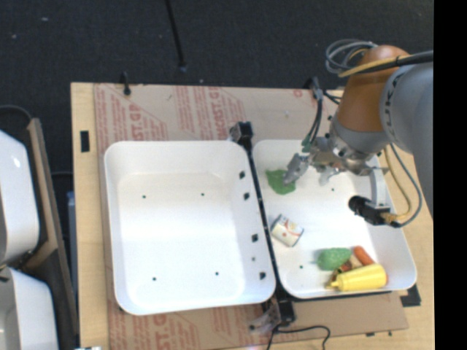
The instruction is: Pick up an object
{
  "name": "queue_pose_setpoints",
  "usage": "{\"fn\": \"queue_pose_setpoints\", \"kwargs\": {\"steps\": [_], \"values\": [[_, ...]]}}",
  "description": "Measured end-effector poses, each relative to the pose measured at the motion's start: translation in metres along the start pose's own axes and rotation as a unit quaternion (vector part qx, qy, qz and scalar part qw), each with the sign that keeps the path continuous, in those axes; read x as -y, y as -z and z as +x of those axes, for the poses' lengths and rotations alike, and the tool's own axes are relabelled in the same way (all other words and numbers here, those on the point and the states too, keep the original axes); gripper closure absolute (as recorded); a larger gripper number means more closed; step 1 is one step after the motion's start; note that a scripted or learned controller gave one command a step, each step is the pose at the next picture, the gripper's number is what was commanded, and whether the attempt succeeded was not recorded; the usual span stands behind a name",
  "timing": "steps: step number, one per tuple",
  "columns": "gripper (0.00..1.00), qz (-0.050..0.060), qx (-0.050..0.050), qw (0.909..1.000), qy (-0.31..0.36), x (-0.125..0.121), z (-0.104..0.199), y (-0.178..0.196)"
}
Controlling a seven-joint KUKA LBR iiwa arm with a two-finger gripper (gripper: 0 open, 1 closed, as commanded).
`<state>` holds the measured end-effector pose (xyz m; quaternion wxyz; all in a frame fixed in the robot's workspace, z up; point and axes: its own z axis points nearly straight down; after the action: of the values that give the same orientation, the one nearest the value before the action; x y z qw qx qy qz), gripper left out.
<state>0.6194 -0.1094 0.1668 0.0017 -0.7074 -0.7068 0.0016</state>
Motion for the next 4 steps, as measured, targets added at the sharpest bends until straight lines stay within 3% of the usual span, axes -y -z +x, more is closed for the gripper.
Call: {"fn": "queue_pose_setpoints", "kwargs": {"steps": [1, 2, 3, 4], "values": [[0.0, -0.001, 0.0, 1.0, 0.0, -0.007, 0.004, -0.047], [0.0, -0.002, 0.0, 1.0, 0.0, -0.006, 0.004, -0.067], [1.0, -0.004, 0.0, 1.0, -0.001, -0.007, 0.003, -0.055], [1.0, -0.005, 0.0, 1.0, 0.0, -0.011, 0.004, 0.008]]}}
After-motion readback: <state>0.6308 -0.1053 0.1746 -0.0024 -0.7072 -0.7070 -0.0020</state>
